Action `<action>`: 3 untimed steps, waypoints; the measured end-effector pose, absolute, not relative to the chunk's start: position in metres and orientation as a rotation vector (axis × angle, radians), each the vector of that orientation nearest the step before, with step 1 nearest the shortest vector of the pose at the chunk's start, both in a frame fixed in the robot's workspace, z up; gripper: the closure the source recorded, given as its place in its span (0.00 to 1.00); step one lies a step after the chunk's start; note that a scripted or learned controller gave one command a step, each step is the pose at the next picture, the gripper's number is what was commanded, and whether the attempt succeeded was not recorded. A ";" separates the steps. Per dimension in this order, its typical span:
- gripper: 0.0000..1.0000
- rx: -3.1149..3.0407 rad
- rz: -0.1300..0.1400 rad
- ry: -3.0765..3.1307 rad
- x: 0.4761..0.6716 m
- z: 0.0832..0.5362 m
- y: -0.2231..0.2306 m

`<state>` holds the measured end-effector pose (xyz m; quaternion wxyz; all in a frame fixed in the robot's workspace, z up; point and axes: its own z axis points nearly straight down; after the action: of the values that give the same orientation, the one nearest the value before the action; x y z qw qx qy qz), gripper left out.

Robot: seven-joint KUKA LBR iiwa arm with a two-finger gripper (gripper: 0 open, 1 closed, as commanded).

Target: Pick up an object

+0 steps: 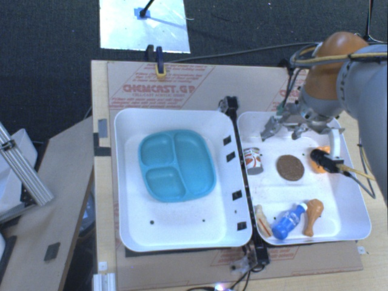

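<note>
My gripper (282, 130) hangs over the back part of the right bin (357, 206), its fingers spread open with nothing between them. Below it in that bin lie a small red and white can (252, 160) by the left wall and a round brown cookie (291, 167) in the middle. Nearer the front are a blue bottle (287, 222), a tan drumstick (312, 214) and a pale stick-shaped piece (262, 221). A small orange thing (321, 165) shows at the right, partly hidden by the arm's hardware.
The left bin (130, 223) holds a blue divided plate (177, 165). Black clips (236, 177) run along the shared wall between the bins. The grey arm with its orange band (330, 65) reaches in from the back right.
</note>
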<state>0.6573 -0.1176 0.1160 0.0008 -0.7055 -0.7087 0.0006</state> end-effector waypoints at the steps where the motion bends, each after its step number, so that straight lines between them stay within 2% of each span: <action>1: 1.00 -2.218 -0.005 -2.231 0.659 0.130 -0.118; 2: 1.00 -2.223 -0.008 -2.231 0.659 0.195 -0.121; 3: 1.00 -2.222 -0.007 -2.230 0.655 0.242 -0.122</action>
<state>0.6547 -0.1224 0.2423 -0.0032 -0.7058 -0.7084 -0.0022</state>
